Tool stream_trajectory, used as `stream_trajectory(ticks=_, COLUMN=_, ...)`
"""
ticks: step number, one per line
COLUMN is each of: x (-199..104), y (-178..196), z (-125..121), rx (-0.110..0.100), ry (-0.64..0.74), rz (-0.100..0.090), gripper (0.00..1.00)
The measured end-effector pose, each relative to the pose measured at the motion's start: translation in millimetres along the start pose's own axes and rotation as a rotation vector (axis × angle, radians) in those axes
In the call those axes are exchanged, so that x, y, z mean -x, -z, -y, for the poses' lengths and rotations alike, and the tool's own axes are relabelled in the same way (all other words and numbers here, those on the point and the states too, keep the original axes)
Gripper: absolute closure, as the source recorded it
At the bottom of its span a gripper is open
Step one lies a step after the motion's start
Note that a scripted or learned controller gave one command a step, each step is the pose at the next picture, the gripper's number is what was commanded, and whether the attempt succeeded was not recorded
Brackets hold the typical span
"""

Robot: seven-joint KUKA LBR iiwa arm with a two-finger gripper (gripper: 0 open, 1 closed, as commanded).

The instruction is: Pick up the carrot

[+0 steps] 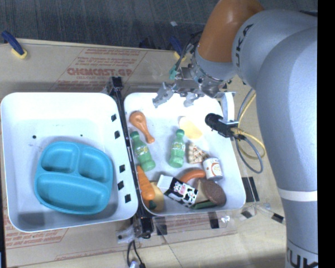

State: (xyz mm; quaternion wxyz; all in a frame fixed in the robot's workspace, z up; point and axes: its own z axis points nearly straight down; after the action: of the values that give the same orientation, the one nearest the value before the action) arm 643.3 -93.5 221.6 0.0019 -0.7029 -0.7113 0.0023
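2 white bins share the bench; the gripper (176,96), fingers spread and holding nothing, hangs at the right bin's (156,106) far rim. The carrot (145,186) lies at the near left wall, touching a green bottle (142,151); a descent risks striking either.

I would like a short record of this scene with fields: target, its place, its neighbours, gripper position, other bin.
target: carrot
place: right bin, near its left wall, toward the front
neighbours: green bottle just behind it; black-and-white carton to its right
gripper position: gripper over the right bin's back edge, apart from the carrot
other bin: left bin holds a blue divided plate
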Motion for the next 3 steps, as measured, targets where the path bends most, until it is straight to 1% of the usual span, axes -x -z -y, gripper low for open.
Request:
stream_trajectory(ticks=1, x=30.9, y=-120.7, z=16.0, rx=0.002, ry=0.239, rz=0.000, gripper=0.00)
stream_trajectory(ticks=2, x=-11.6, y=-26.2, z=58.2, rx=0.007, ry=0.302, rz=0.001, gripper=0.00)
stream_trajectory(ticks=3, x=-41.2, y=-30.8, z=91.6, rx=-0.001, ry=0.413, rz=0.000, gripper=0.00)
